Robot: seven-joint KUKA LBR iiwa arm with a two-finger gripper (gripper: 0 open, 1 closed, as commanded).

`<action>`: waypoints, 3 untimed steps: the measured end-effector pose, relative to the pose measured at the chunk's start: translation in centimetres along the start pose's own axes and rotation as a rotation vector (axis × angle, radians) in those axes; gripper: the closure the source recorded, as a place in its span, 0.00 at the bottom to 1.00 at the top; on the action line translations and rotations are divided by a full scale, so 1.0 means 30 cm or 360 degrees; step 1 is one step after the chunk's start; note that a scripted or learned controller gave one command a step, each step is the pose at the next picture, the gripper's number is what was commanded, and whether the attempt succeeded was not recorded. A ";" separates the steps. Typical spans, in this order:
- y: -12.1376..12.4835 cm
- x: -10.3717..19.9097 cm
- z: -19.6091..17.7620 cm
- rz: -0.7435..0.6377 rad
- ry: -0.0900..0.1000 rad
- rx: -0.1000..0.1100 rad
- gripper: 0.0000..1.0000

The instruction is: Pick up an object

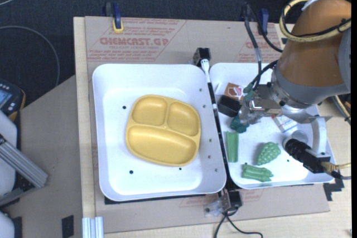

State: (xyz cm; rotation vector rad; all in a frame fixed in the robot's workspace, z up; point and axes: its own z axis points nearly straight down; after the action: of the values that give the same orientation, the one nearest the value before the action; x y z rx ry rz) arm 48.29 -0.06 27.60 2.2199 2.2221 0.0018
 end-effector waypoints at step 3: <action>-0.021 -0.535 0.160 0.0018 -0.0001 0.0017 1.00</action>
State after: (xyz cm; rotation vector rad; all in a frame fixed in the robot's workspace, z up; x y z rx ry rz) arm 47.69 -16.12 22.80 2.2376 2.2141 -0.0110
